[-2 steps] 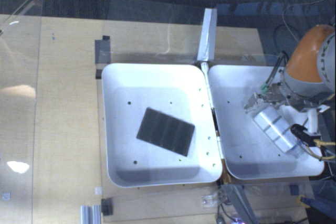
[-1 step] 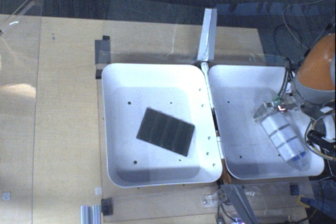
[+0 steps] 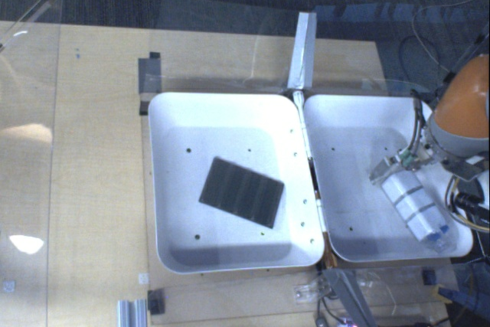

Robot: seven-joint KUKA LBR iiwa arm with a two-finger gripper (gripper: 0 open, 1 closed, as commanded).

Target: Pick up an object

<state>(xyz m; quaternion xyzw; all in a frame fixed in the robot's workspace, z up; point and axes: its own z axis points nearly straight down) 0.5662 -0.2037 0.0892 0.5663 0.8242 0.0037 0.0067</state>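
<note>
A flat dark grey rectangular pad (image 3: 242,192) lies tilted on the floor of the left bin (image 3: 172,126). In the right bin (image 3: 344,126), a clear plastic bottle (image 3: 413,209) with a white label lies on its side, its blue cap pointing to the front right corner. My gripper (image 3: 393,165) hangs low over the right bin, just above and to the left of the bottle's base end, close to it or touching it. The orange band (image 3: 463,99) of the arm is behind it at the right edge.
A grey metal post (image 3: 302,50) stands at the back where the two bins meet. Cables (image 3: 467,207) run along the right bin's right rim. The bins rest on a wooden bench (image 3: 76,165) with black clamps at the left bin's corners.
</note>
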